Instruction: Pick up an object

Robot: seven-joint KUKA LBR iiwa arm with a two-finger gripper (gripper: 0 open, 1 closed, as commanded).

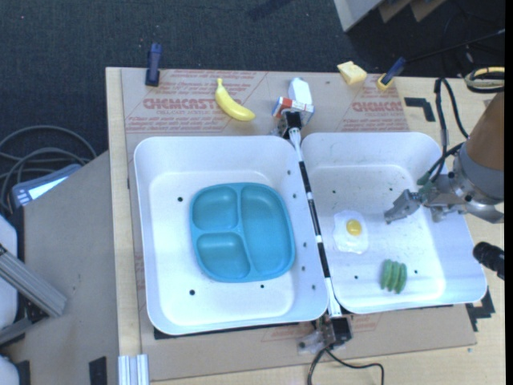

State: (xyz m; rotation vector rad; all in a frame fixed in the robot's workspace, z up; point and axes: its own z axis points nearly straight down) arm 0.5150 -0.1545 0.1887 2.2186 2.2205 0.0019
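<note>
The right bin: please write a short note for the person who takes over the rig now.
Gripper: over the right bin, upper right part, nothing between its fingers.
Things: fried egg in the middle of the right bin; green beans below it, toward the front. Blue divided plate in the left bin. Banana outside, behind the bins.
Done: nothing picked yet.
Left: grasp and lift one object.

Fried egg (351, 233), green pod (393, 275): right bin floor.

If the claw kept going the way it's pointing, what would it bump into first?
Probably the fried egg. The claw points left and a bit downward over the right bin, and the egg lies nearest along that line. Its height is hard to judge, so it might hit the bin floor first.
</note>
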